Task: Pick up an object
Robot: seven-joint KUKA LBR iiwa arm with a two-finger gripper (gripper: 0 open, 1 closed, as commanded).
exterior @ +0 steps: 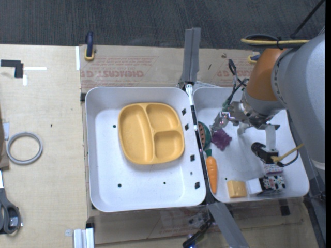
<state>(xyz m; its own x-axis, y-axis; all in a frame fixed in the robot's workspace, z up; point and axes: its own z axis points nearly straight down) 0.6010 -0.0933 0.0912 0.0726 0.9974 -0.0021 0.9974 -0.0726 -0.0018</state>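
Right now, from my station:
Gripper: the two-finger gripper [223,122] hangs low in the right-hand white bin [297,187], under the grey arm with its orange band [264,76].
Fingers: I cannot tell their spread; nothing visibly sits between them.
Nearest thing: a small purple grape-like cluster [221,139], just below the tip, toward the near edge, with no clear long axis.
Further off: an orange toy carrot [211,172], long axis running near-to-far along the divider.
Also: a yellow cheese-like block [237,188]; a yellow divided plate [151,133] in the left bin.
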